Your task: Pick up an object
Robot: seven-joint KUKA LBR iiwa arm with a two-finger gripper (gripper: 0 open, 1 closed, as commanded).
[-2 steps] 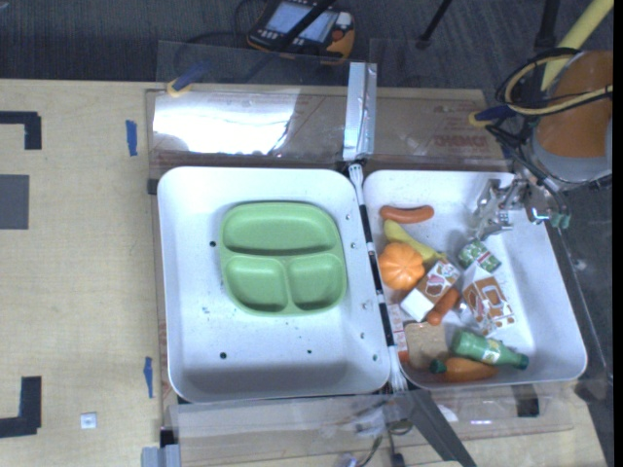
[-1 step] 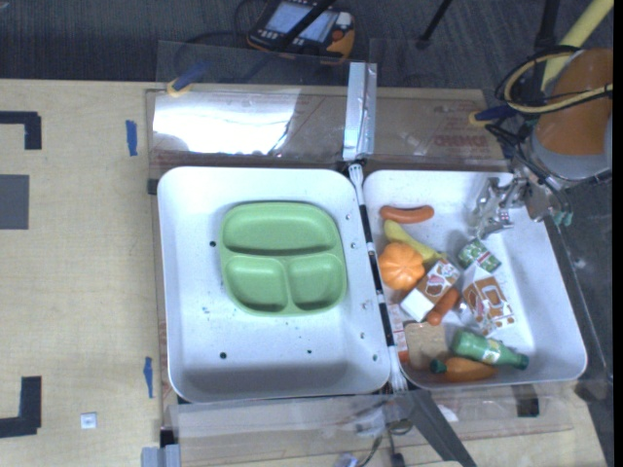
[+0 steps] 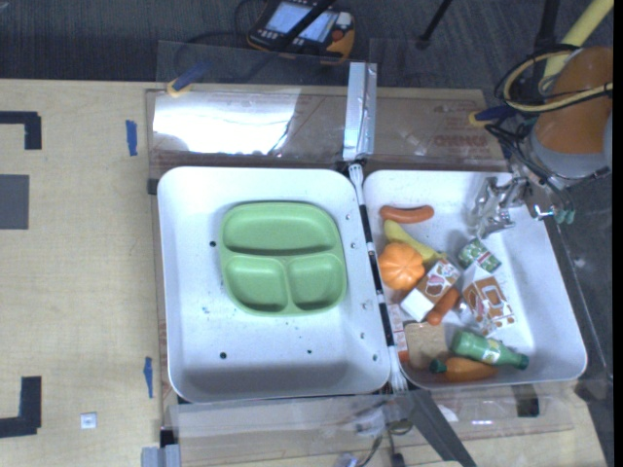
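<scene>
The right bin [image 3: 555,290] holds a heap of toy food: a red sausage [image 3: 407,213], a yellow banana [image 3: 402,234], an orange pumpkin [image 3: 400,265], several small cartons [image 3: 489,300], a green bottle [image 3: 489,350] and a carrot [image 3: 465,367]. My gripper [image 3: 494,208] hangs over the bin's far right part, just above and behind a small green-and-white carton [image 3: 479,255]. It points down toward the bin floor. I see no object in it. The orange-banded wrist [image 3: 574,115] rises behind it at the upper right.
The left bin [image 3: 185,290] holds a green divided plate [image 3: 282,258]. A metal divider [image 3: 358,115] and clear panels stand behind the bins. The right bin's near right floor [image 3: 550,324] is bare white. A handheld pendant [image 3: 297,25] lies beyond the bench.
</scene>
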